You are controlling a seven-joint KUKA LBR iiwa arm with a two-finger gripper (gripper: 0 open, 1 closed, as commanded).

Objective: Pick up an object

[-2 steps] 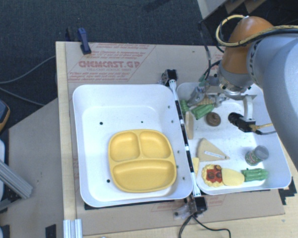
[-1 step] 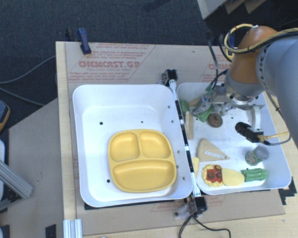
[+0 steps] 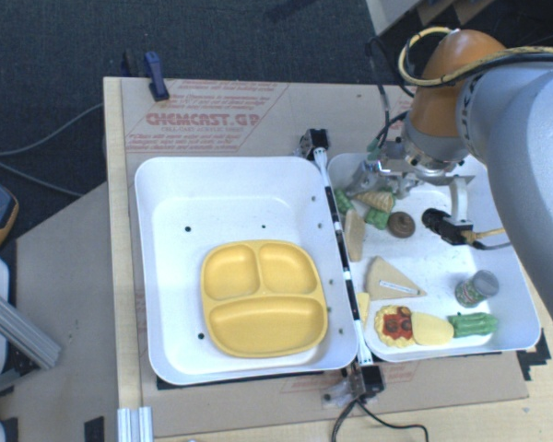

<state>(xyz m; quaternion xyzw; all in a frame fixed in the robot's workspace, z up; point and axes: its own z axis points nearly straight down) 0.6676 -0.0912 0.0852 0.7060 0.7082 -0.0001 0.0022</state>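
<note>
Presently the gripper (image 3: 384, 180) is seen lowered into the far left corner of the right bin (image 3: 521, 334), directly over a small ribbed cone-shaped toy (image 3: 376, 200) and a green toy piece (image 3: 378, 217) just beside it. Whether anything is actually clamped cannot be told, since the tip is crowded among these pieces. The cone is judged to be the likeliest target: it is probably light, hollow plastic, stiff rather than soft, and its ribbing should give some purchase, though its taper could let it be squeezed out sideways, so it is best taken across the wider middle. A brown round piece (image 3: 402, 225) lies near, and a tan stick-like piece (image 3: 355, 235) lies against the bin's left wall. Nearer the camera a cheese-like wedge (image 3: 391, 280), a pizza slice toy (image 3: 395, 324), a yellow banana-like piece (image 3: 431, 330), a green vegetable toy (image 3: 472, 323) and a small grey can (image 3: 476, 288) are spread well apart from the gripper. A yellow divided plate (image 3: 261, 296) is held in the left bin (image 3: 166, 191); being wide and smooth, it would be awkward to grasp.
</note>
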